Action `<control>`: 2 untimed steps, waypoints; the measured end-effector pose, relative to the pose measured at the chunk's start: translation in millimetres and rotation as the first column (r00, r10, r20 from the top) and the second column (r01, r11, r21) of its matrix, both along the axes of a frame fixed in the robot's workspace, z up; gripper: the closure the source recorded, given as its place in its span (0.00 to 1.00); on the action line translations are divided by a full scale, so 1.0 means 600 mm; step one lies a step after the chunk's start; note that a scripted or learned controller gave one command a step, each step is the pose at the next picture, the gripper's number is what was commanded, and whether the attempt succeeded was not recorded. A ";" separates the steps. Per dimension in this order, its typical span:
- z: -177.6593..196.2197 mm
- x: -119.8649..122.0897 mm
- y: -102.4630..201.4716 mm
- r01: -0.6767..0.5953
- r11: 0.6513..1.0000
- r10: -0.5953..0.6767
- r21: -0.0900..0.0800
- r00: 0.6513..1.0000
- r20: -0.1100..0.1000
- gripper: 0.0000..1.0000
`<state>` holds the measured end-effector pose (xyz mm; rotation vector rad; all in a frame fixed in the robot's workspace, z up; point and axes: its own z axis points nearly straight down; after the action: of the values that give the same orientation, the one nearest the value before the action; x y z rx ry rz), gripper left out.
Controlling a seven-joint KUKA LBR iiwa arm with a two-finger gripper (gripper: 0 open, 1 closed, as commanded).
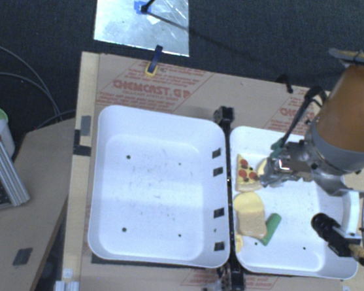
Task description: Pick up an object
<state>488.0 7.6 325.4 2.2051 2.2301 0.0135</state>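
Two white bins sit side by side on the bench: left bin and right bin. All loose items lie in the right bin, along its left wall. Pizza-slice toy, yellow with red spots, lies uppermost. Just below it, a pale yellow block. A small green cylinder lies tilted, touching the block's right edge. Arm reaches in from the right; its orange band sits above the right bin. Gripper is low over the right bin, just beside the pizza-slice toy on its right. Jaw opening: cannot tell from this angle. No object is visible between them.
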 end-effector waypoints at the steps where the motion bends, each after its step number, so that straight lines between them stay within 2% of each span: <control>1: 0.058 -0.001 0.067 0.002 1.000 -0.002 0.000 1.000 -0.004 1.00; 2: 0.186 0.044 0.127 0.003 1.000 -0.003 0.000 1.000 0.002 1.00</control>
<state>514.7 83.6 437.1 2.2076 2.2262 0.0161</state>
